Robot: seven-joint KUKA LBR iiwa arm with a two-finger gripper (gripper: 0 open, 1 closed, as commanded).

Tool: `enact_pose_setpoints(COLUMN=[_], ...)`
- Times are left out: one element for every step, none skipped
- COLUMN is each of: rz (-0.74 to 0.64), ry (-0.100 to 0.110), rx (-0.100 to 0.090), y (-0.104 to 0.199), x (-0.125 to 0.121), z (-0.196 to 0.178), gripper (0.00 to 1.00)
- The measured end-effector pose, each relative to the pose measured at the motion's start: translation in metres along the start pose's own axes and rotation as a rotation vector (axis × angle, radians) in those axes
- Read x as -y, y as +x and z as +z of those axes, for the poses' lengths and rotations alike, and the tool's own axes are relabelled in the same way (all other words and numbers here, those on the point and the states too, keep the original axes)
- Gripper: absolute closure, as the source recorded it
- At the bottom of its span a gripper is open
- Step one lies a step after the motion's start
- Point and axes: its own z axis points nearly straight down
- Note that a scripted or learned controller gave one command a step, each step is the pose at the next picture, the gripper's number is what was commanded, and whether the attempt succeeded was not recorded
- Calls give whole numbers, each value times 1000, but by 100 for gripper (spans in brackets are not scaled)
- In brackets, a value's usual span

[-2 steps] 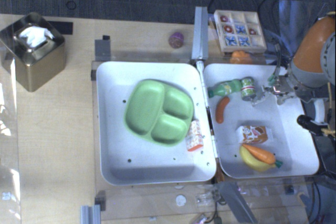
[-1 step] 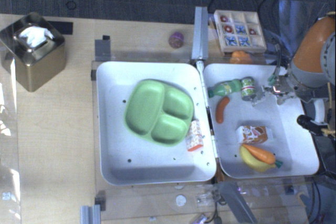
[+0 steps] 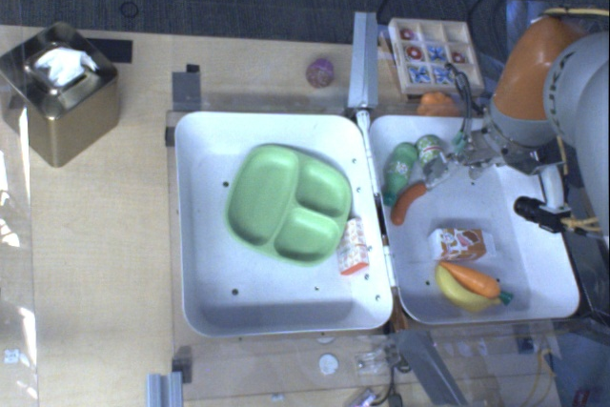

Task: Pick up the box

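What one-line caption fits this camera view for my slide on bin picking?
Gripper poised in the right bin near a green bottle, with the box lying in the left bin beside a green tray.

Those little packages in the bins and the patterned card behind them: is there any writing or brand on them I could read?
None can be read.
Small white carton in left bin: red print, blurred.
Brown-and-white box in right bin: markings too small.
Patterned card: red and blue squares, no legible words.
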Motion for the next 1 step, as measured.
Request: enact_pose_setpoints(rz=[-88], ry=[-9], rx=[-4], y=[15], x=[-15], z=[-29], gripper=[0])
